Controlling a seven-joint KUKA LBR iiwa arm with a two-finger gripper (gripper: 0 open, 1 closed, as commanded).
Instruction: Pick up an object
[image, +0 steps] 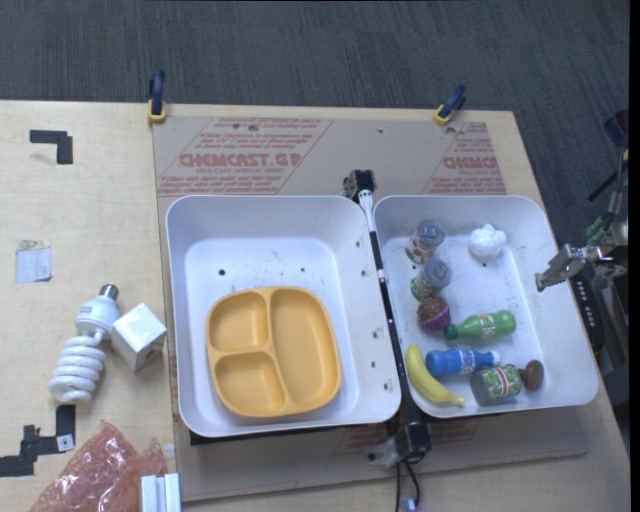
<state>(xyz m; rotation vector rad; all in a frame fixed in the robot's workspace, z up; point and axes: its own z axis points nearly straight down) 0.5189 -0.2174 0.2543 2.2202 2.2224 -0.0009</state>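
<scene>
Nearest the camera, a red mesh bag (105, 462) lies on the bench's left, with a spiral light bulb (82, 352) and a small white cube (139, 335) just beyond it. The left bin (190, 225) holds a yellow divided plate (272, 352). The right bin (560, 330) is crowded along its near wall: a banana (428, 378), a blue bottle (460, 361), a jar (497, 382), then a green bottle (484, 325) (their labels are too small to read). Farther in sit two small cans (428, 258) and a white lump (487, 242), with bare floor between. Behind the bins, the board (250, 150) reads "CHEMCAST" in red. The gripper (572, 262) sits at the right bin's far right rim; whether it is spread I cannot tell.
</scene>
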